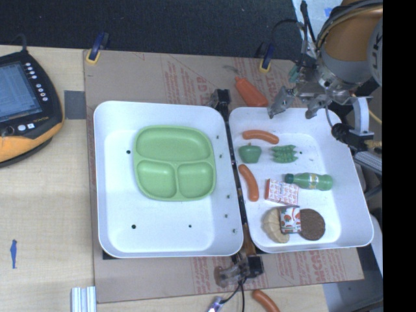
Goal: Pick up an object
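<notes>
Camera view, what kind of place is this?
Likely a robot lab bench: grey and orange arm's gripper over a shallow white bin of toy food, and a handheld orange-edged control pendant lying alongside.

Cardboard sheet (pixel 162 77) under the white bins (pixel 110 174): repeated red printing, illegible. Small carton (pixel 282 192) beside the green bottle (pixel 309 181): red print, unreadable.

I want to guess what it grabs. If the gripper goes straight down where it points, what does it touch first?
Probably bare white floor at the far edge of the right bin. The gripper hangs above that rim. The nearest toy, a sausage, lies off to the side. Height is hard to judge here.
</notes>
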Robot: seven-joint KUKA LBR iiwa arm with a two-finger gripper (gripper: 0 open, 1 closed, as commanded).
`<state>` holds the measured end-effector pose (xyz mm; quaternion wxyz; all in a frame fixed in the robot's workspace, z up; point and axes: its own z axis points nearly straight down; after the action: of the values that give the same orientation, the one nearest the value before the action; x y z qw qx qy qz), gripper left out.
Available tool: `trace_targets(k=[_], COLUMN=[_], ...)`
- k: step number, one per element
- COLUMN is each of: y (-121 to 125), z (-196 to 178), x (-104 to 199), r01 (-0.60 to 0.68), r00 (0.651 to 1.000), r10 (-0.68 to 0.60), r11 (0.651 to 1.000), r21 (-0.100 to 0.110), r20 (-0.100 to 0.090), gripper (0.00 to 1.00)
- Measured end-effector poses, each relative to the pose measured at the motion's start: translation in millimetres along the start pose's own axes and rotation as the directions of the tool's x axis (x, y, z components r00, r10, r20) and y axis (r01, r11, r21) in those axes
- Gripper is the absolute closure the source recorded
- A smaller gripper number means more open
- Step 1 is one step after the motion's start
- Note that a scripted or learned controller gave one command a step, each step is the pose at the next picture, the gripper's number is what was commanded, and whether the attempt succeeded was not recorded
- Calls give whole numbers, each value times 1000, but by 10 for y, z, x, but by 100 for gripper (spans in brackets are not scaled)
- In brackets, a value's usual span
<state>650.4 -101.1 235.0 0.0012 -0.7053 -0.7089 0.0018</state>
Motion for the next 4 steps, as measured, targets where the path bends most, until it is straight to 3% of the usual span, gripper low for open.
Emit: trace_targets(k=[1, 2, 3, 4], y=[-210, 63, 65, 64], z=[1262, 1431, 1326, 1327], x=[-126, -310, -316, -315], r01=[0, -1, 2, 2], r00=[1000, 1000, 1000, 1000], r10=[0, 1, -2, -2], r11=[1000, 1000, 1000, 1000], r21=[2, -1, -1, -1], r20=[1, 0, 1, 0], gripper=[0, 0, 100, 0])
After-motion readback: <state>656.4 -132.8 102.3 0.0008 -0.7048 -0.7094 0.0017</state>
